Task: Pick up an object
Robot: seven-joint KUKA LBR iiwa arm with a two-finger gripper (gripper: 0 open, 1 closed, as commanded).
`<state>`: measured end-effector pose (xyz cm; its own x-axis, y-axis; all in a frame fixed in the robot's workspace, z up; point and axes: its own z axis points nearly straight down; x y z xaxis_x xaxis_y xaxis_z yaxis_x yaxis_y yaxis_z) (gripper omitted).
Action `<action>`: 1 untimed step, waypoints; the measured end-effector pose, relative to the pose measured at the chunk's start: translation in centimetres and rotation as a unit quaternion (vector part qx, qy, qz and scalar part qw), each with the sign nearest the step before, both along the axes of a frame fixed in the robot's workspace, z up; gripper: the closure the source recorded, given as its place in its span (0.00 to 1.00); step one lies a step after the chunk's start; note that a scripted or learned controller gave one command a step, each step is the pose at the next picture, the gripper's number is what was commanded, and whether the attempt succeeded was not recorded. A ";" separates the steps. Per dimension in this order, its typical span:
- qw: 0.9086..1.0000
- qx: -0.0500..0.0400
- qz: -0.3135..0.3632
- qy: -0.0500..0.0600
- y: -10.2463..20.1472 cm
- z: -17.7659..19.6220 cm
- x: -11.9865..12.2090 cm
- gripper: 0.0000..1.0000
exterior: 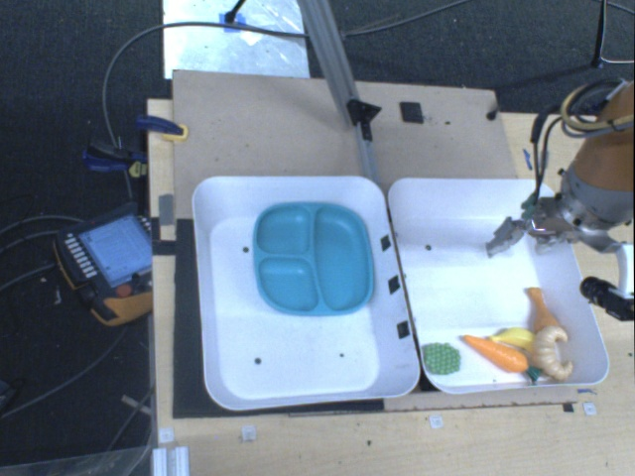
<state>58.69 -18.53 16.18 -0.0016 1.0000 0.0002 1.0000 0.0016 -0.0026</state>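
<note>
Camera view: the gripper (508, 236) hangs over the upper part of the right bin (437, 201), at the end of the arm (595, 181) that comes in from the right edge. Its fingers (501, 238) point toward the left and slightly down the picture; they look close together with nothing between them, though at this slant and size I cannot tell for sure whether they are parted or closed.

The things to pick all lie in the lower right corner of that same bin, well apart from the gripper: a carrot (495, 353), a yellow banana-like piece (514, 337) just beside it, a beige gourd (553, 351) with an orange neck rising toward the gripper side, and a green bumpy ball (443, 357) a little to the left on its own. From the gripper they lie down the picture and slightly right.

The carrot's long axis runs from upper left to lower right, so a grasp would probably need the fingers set across that line.

The left bin (223, 296) bears a blue divided plate (314, 258), farther from the gripper than the toys
</note>
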 end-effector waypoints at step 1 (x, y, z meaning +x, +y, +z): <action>1.000 0.000 0.001 -0.001 0.4 -4.3 0.4 0.00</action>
